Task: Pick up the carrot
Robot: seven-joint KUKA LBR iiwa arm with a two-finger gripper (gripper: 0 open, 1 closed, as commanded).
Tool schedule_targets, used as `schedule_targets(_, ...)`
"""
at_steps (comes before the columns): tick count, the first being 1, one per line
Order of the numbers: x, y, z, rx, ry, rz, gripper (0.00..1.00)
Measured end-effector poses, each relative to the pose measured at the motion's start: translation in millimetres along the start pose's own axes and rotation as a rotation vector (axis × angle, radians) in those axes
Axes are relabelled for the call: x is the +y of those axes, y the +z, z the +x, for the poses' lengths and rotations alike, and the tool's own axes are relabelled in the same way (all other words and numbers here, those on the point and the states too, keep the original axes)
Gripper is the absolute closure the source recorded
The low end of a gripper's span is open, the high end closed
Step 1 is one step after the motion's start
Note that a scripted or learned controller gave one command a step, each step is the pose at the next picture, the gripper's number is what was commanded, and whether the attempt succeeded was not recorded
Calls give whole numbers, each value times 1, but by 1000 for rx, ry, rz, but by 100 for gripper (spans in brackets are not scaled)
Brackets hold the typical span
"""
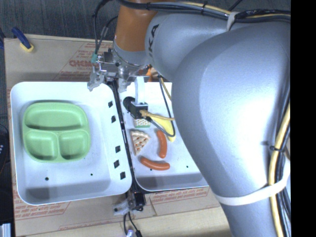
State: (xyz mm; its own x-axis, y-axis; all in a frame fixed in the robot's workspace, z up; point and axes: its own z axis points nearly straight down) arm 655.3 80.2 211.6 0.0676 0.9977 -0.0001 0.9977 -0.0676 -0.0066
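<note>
What looks like the carrot lies just right of the pizza slice, with a sausage nearby. It is probably light, stiff and smooth, so grip across its middle. The hand sits well beyond the slice; whether it is apart or together I cannot tell.

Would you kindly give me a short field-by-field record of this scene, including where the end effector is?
left bin: holds a green divided plate
right bin: holds a pizza slice, an upper orange piece and a lower orange piece
carrot: one of the two orange pieces; I cannot tell which
end effector: over the left bin's far right corner, apart from both orange pieces
progress: carrot not yet lifted
</note>
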Motion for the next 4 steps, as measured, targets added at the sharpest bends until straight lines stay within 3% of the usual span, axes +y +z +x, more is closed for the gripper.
schedule_targets(1,-5,81,79,-2,53,1,0)
schedule_targets(2,-84,-44,-39,-1,234,-3,0)
schedule_targets(3,-71,21,-137,-1,72,-1,0)
schedule_targets(4,13,32,-177,0,202,-3,0)
